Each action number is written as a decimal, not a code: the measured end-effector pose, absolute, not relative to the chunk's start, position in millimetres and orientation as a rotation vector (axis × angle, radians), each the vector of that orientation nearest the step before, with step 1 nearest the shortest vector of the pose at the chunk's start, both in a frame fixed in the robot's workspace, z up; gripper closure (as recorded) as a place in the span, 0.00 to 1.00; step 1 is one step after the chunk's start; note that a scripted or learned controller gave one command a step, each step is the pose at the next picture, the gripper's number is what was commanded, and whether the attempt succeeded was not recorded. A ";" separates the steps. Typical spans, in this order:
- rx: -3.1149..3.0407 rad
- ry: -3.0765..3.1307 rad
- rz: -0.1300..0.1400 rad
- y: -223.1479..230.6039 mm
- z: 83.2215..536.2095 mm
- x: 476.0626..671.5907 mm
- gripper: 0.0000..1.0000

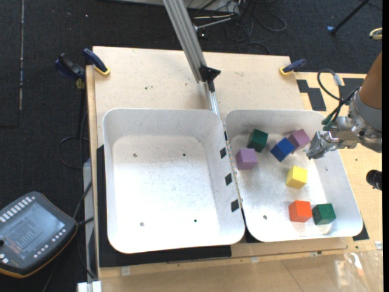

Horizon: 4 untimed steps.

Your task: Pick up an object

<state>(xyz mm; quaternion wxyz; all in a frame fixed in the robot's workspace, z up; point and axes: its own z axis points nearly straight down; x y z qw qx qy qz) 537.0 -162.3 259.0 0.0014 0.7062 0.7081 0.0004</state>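
Camera view: sm. purple cube [299, 139] nr claw [315, 151]

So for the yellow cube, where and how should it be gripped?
Probably from straight above, fingers on two opposite side faces. The yellow cube sits alone in the right bin, with bare floor on all sides.

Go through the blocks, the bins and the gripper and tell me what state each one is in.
gripper: over right bin's right side, holding nothing visible
blue block: touching pink block
dark green block: lying loose
purple block: loose
yellow block: loose
orange block: beside green block
right bin: holds all blocks
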 end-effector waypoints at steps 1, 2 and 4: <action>2.211 2.229 0.005 -112.1 263.7 562.6 1.00; 2.213 2.230 0.003 -51.9 253.6 580.5 1.00; 2.212 2.229 0.005 39.6 254.3 628.0 1.00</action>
